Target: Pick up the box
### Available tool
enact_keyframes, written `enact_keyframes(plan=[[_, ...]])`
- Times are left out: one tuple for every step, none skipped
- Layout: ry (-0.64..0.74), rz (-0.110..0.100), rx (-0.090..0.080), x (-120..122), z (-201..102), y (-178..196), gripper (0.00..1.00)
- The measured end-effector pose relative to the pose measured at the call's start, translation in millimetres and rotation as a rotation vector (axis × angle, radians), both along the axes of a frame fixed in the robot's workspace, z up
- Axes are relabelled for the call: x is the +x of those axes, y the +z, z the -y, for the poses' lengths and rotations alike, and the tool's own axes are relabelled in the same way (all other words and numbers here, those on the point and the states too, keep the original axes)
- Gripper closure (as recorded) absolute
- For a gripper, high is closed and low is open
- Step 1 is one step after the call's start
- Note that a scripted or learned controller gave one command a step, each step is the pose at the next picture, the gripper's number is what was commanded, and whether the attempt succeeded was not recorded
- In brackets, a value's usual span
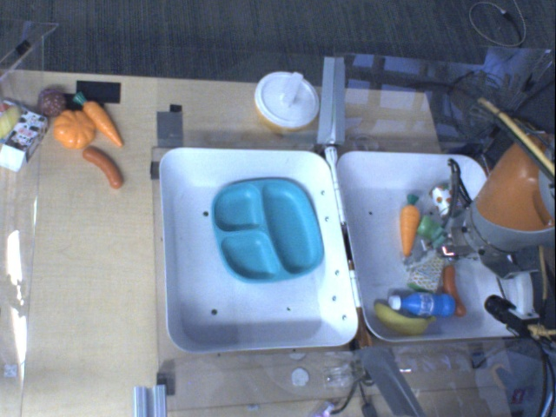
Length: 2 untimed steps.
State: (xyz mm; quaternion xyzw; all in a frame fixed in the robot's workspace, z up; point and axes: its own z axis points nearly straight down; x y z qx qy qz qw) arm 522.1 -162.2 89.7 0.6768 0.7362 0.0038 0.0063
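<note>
Speckled flat box [426, 274] beside carrot [409, 229]

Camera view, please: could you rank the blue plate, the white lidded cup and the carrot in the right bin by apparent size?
1. blue plate, clearly largest
2. white lidded cup
3. carrot, smallest

Pale wooden bench top [78, 259], lit evenly from above. Dark blue-grey carpeted floor [217, 16] beyond the far edge of the bench, with a thin looped cable [499, 20] lying on it toward the far right. Upright grey metal post [330, 102] at the far side of the bench, roughly centred. Clear plastic panel [17, 233] along the left edge of the bench (faint reflections visible). Small black rectangle [98, 90] on the bench near its far left corner. Grey metal bracket [171, 127] right of that rectangle.
</note>
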Motion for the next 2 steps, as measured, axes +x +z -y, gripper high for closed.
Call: enact_keyframes(plan=[[0.001, 0.006, -0.003, 2.0, 0.5, 11.5, 1.0], [0.015, -0.01, 0.002, 12.4, -36.0, 105.2, 1.0]])
